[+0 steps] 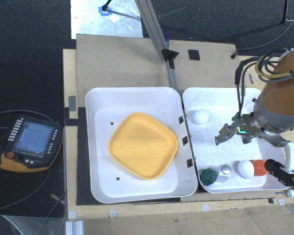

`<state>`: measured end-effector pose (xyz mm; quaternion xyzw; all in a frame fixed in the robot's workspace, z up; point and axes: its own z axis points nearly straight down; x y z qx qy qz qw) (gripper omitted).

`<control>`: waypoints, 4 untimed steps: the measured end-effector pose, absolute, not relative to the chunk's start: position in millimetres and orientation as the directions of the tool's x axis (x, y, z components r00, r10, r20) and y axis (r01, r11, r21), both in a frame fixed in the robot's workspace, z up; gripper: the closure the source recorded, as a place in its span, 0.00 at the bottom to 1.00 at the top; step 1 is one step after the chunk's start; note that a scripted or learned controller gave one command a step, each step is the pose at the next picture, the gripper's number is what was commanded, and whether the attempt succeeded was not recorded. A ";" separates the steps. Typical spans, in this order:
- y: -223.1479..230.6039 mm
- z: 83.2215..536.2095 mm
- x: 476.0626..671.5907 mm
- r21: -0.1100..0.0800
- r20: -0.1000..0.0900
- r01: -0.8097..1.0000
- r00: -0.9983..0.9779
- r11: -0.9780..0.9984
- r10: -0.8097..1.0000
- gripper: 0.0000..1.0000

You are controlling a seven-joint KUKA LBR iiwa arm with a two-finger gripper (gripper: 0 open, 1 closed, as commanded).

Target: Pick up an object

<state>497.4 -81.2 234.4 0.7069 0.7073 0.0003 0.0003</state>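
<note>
The grey arm with its orange band (284, 84) reached in from the right over the right-hand shallow white bin (210, 98), and its two-finger gripper (224, 135) hung above the bare middle of that bin's floor. The fingers pointed left and looked slightly parted with nothing between them, though they were small and dark against the bin, so this is a judgement more than a certainty.

Several candidates lay in the right bin. A small white ball (201, 116) sat near the upper left corner, well apart from the gripper. Along the lower wall stood a row: a dark green rounded object (208, 176), a small silvery-grey piece (225, 170) just beside it, a white egg-shaped object (245, 169), and an orange-red ball (259, 167) touching the white one. The left-hand white bin (99, 131) held a yellow square plastic plate (143, 145) with rounded corners, resting at a tilt to the bin's sides.

No object had been taken yet; the step appeared to be the approach, with the gripper positioned over the bin before descent. The next move would likely call for shifting toward one of the objects, most nearly the row at the lower wall, centring the fingers over a single piece, lowering, and closing. The crowded row could make a clean grasp awkward.
</note>
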 end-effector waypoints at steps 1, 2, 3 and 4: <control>-81.2 234.4 497.4 0.001 0.000 1.000 0.000 0.000 1.000 0.00; -87.2 184.1 504.8 -0.003 0.000 1.000 0.000 0.000 1.000 0.00; -82.1 125.1 498.1 -0.005 0.001 1.000 0.000 0.000 1.000 0.00; -82.1 89.2 497.6 -0.002 0.000 1.000 0.000 0.000 1.000 0.00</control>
